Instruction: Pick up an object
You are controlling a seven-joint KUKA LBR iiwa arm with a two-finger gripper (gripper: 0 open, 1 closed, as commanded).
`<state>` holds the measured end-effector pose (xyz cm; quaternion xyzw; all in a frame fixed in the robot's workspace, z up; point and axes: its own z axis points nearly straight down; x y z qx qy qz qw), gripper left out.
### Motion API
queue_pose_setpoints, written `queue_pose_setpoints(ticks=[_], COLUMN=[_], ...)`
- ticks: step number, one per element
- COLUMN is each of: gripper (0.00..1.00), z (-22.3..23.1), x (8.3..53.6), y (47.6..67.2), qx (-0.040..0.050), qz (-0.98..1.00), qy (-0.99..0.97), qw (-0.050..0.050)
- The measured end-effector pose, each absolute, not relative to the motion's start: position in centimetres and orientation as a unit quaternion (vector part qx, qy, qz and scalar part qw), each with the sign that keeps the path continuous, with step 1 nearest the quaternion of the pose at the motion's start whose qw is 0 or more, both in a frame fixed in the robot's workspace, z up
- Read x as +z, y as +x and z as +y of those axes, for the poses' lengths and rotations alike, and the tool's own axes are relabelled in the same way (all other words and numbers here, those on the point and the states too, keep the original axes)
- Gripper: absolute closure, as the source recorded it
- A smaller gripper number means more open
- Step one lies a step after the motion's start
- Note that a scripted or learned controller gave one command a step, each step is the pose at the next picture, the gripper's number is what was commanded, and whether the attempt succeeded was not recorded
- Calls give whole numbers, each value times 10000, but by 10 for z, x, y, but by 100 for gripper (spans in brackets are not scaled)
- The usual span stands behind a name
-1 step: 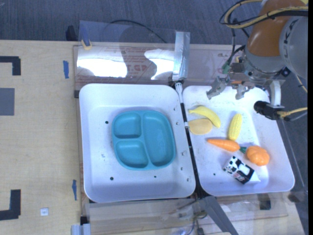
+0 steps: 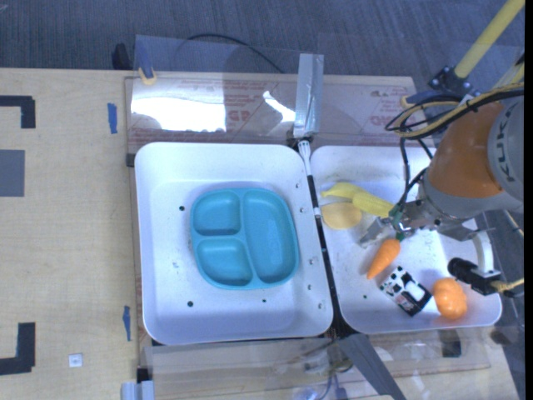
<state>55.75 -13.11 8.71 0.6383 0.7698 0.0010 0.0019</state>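
Overhead, two shallow white bins sit side by side on the bench. The left bin (image 2: pixel 158 223) holds a blue divided plate (image 2: pixel 245 237) with three compartments, lying flat near the bin's middle.

The right bin (image 2: pixel 350 307) carries the loose items. A yellow banana (image 2: pixel 360 197) lies toward the upper left, with a pale yellow round piece (image 2: pixel 341 216) just below and touching it. An orange carrot (image 2: pixel 383 257) lies tilted near the centre of the bin. Below and right of the carrot sits a small black-and-white object (image 2: pixel 405 290), and just beside that, to the right, an orange fruit (image 2: pixel 450 297).

The arm (image 2: pixel 470 161) reaches in from the right, its orange band above the wrist over the bin's upper right part. The gripper (image 2: pixel 398 228) is low in the bin, between the banana's right end and the carrot's top end, very near or touching the carrot's top. Something greyish shows just left of the gripper tip; cannot identify it. Finger state: cannot tell, since the wrist body and cables hide the tips. No object is visibly held between them.
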Motion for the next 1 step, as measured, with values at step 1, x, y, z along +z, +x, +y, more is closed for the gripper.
queue_pose_setpoints(ticks=[1], gripper=[0], z=[-100], x=[87], y=[493], qx=[19], qz=[7319], qy=[6814], qw=[13])
